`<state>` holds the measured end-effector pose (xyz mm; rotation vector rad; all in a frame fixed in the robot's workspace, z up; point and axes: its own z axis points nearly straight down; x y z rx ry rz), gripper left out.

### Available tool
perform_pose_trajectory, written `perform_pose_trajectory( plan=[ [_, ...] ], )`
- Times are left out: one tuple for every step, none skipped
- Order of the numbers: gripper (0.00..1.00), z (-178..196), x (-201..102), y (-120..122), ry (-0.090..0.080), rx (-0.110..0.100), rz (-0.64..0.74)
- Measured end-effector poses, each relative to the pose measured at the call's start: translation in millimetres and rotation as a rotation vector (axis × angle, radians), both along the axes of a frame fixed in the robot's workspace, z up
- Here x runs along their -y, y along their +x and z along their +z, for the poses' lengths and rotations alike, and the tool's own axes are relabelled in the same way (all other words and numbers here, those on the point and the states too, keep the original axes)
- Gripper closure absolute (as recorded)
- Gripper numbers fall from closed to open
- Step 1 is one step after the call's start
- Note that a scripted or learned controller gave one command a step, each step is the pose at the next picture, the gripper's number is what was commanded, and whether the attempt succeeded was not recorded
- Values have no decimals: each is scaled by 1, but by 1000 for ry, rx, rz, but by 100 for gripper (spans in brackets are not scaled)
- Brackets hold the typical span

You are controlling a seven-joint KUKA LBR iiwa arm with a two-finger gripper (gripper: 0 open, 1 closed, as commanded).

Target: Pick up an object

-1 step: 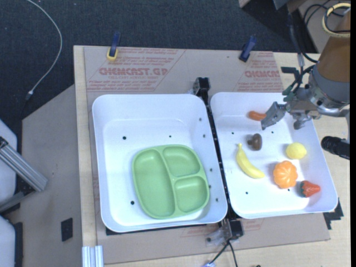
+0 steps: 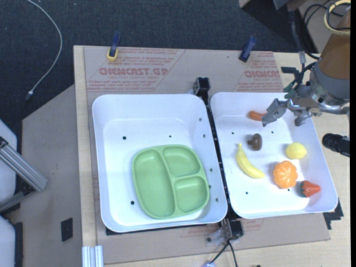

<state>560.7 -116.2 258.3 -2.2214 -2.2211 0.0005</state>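
Two white bins sit on cardboard; the gripper [image 2: 285,112] hovers wide apart, holding nothing, beside the carrot [image 2: 255,115]. Next it should descend.

Pincer [image 2: 285,114] above right bin [image 2: 267,204], beside carrot [image 2: 255,115], banana [image 2: 248,163], orange [image 2: 285,174], green plate [image 2: 169,179] in left bin [image 2: 108,149]

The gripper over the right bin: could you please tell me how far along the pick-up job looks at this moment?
Nothing looks picked yet. The grey two-finger gripper hangs over the right white bin, near the small orange carrot-like piece, with nothing seen between its fingers. The yellow banana, brown round piece, yellow lemon, orange tangerine and red strawberry lie in that bin. Grasping and lifting one remain.
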Motion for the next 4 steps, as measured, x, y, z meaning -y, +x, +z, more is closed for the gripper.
perform_pose_trajectory(
  plan=[
    [0,-63,1,4,2,-8,-1],
    [0,-105,2,1,1,-5,-1],
    [0,-151,0,8,1,-5,0],
    [100,-138,0,9,0,1,-1]
  ],
)
